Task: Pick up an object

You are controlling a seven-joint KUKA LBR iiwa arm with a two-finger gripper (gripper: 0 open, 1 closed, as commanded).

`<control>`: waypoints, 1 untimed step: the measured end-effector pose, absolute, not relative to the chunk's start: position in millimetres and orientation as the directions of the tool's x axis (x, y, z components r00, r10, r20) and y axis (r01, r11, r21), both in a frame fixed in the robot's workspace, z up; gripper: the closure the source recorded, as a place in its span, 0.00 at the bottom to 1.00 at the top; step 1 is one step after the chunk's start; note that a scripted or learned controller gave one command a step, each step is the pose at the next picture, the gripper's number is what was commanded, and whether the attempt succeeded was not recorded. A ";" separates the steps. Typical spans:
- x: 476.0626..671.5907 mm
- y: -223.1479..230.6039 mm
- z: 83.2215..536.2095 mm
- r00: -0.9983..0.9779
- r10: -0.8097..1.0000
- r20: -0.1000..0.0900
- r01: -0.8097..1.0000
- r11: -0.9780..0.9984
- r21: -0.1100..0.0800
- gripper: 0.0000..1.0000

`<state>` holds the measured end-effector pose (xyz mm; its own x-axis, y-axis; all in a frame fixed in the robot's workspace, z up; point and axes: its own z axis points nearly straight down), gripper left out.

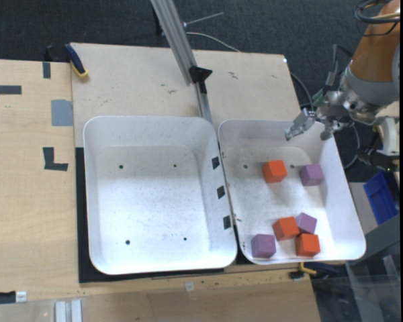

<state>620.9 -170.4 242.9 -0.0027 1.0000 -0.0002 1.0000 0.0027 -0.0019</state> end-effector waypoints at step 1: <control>582.8 -108.6 127.0 -0.003 1.000 0.000 1.000 0.003 -0.005 0.00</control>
<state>582.8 -108.6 127.0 -0.0031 1.0000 0.0002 1.0000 0.0031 -0.0048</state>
